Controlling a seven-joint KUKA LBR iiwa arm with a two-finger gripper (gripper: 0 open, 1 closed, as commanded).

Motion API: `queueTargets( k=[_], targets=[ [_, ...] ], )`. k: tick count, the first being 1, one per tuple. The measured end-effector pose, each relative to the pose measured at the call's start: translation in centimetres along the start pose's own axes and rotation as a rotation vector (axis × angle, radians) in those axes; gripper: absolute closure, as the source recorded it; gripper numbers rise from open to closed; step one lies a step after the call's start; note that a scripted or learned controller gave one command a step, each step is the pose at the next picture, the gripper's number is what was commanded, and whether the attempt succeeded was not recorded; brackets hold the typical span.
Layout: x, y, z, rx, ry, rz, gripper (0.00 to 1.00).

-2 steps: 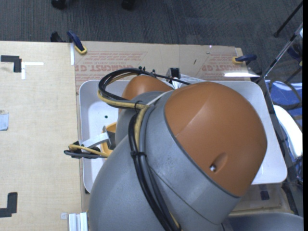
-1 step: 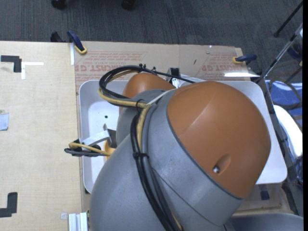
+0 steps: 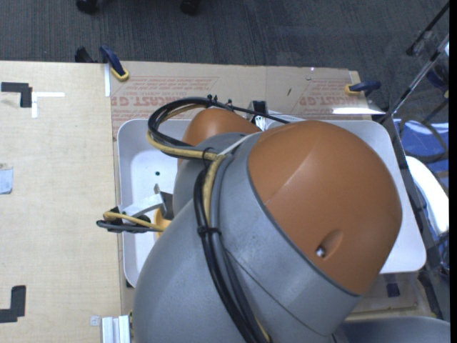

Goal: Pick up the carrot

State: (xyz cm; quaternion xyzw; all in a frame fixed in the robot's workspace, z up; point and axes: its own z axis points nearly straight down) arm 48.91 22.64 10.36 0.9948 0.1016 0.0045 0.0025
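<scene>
We count one grey arm with orange caps [image 3: 285,213], one shallow white plastic bin [image 3: 139,163], two blue-and-yellow clamps [image 3: 114,63].

The grey arm [image 3: 235,263] bulks large across the lower middle of the camera view, its big orange cap [image 3: 325,202] uppermost and a second, smaller orange cap [image 3: 214,127] beyond it. Black and yellow cables [image 3: 175,131] loop over the upper joint and run down the arm's side. The gripper is hidden beneath the arm's body.
</scene>
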Motion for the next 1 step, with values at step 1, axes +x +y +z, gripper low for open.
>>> queueTargets(
  k=[1],
  targets=[
    [1.31,0.18,1.29,0.003,-0.012,0.002,0.0]
  ],
)
